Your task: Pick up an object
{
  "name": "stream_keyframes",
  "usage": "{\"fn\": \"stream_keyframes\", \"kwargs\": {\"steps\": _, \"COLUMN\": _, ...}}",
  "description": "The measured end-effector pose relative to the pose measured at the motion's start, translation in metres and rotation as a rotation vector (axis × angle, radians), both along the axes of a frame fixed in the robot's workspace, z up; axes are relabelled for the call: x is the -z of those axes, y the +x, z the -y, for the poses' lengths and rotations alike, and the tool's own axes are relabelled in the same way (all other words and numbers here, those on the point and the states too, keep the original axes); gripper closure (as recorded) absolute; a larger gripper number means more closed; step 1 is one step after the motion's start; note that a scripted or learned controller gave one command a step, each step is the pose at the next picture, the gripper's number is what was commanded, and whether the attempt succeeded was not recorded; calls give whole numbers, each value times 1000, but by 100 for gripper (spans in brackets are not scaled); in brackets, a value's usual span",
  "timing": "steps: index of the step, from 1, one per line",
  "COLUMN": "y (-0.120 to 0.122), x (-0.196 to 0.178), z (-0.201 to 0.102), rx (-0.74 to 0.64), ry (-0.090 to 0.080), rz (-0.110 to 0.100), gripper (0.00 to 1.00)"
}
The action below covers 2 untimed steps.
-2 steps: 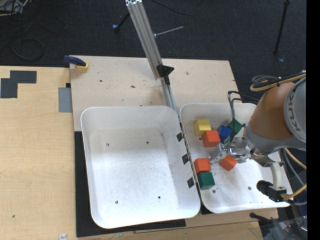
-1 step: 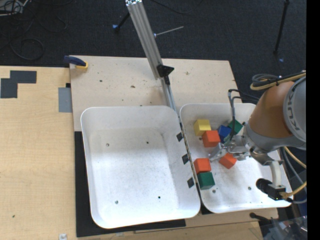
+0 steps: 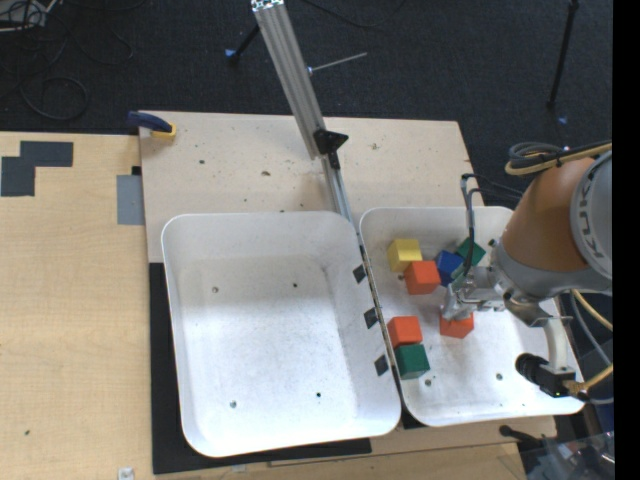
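Wooden bench (image 3: 70,298) carries two white bins; left bin (image 3: 200,233) bare, right bin (image 3: 480,408) holds the blocks. Arm (image 3: 550,228) reaches over the right bin. Gripper (image 3: 459,308) sits atop a red block (image 3: 456,325); open or closed, cannot tell. Risk: blue block (image 3: 449,264) and orange block (image 3: 422,276) close by could be knocked, or the red block slips free on lifting.

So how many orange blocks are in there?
3, all in the right bin: one beside the yellow block, one above the green block, one under the end effector. The arm may hide others.
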State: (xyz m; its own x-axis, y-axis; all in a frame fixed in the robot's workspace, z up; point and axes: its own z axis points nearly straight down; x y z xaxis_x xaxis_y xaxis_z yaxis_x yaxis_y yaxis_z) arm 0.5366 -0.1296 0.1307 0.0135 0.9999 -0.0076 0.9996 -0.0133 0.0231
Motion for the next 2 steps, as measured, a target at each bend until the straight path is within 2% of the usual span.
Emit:
{"fn": "stream_keyframes", "kwargs": {"steps": 1, "y": 1, "x": -63, "z": -1, "rx": -14, "ry": 7, "rz": -20, "gripper": 100}}
{"fn": "stream_keyframes", "kwargs": {"steps": 2, "y": -2, "x": -107, "z": 5, "rx": -14, "ry": 7, "rz": -21, "gripper": 100}}
